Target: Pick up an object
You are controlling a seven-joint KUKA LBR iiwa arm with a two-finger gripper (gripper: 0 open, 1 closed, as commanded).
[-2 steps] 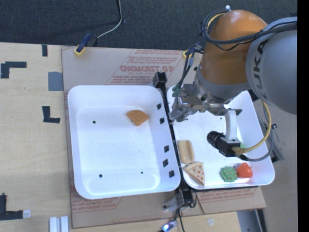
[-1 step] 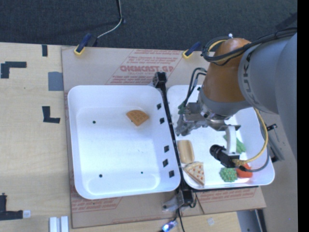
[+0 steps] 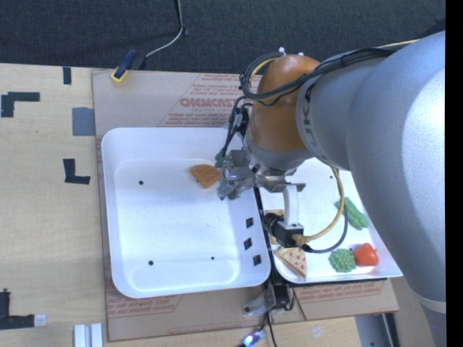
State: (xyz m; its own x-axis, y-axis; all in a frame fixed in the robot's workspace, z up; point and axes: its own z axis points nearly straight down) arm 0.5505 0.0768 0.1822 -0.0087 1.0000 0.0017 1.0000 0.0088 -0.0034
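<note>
Beside the claw (image 3: pixel 230 183), its opening impossible to tell, lies a flat orange piece (image 3: pixel 205 175) in the left bin (image 3: pixel 119 215): likely light, stiff; grip its edges.

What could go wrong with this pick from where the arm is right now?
The gripper sits beside the orange toast-like piece, near its right edge, so it may nudge the piece rather than grasp it. The piece looks flat on the left bin floor, leaving little to grip. The wrist's yellow cable hangs over the right bin's toys.
</note>
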